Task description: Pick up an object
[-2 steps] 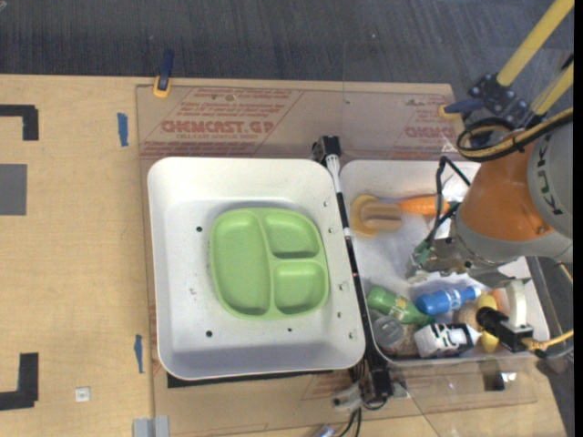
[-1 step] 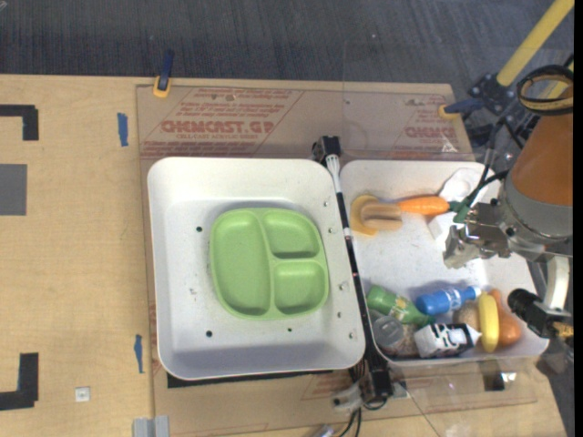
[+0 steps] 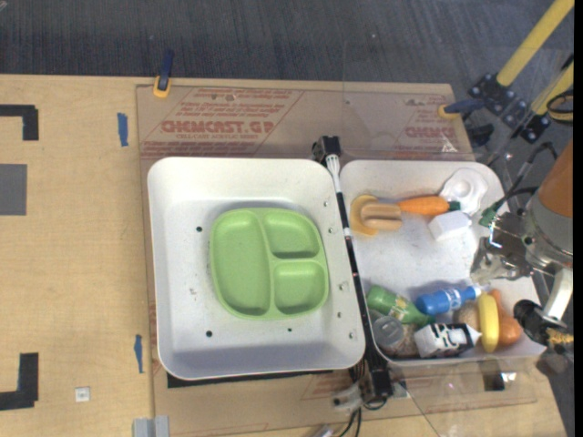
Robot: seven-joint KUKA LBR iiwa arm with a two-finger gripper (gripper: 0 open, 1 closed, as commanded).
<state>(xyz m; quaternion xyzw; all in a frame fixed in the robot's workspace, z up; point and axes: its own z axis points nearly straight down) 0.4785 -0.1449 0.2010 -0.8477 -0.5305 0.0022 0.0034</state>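
We see a heap of small things in the right white bin (image 3: 401, 176). A toy orange carrot (image 3: 422, 206) lies flat near the top, touching a tan wooden piece (image 3: 373, 214). A small white block (image 3: 449, 227) sits just below the carrot. Lower down lie a green bottle (image 3: 393, 302), a blue bottle (image 3: 444, 299), a yellow banana (image 3: 489, 322) and a black-and-white toy (image 3: 444, 338), all close together.

Arm (image 3: 557, 209): orange band, grey housing; metal hand (image 3: 506, 255) w/ black cables, green bit.
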